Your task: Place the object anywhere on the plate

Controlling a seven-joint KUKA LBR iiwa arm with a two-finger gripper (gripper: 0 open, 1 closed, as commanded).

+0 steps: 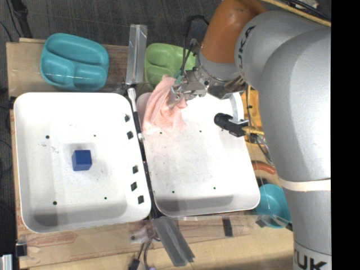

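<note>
Two white bins sit side by side, and the gripper point(179, 92) hangs at about 11 o'clock of the right bin point(225, 190), with a pink cloth point(163, 112) draped from its fingers; it seems clenched on the cloth, though the view is poor there. A blue cube point(82, 160) lies in the left bin point(34, 111). I cannot make out a plate, so placing is left.

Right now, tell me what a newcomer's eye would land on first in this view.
The big grey arm with its orange band dominates the right side, its gripper at the far edge of the right bin, where a pink cloth hangs bunched from between its fingers. Next comes the small blue cube, alone in the left bin. A teal dish and a green one sit on the bench beyond the bins.
</note>
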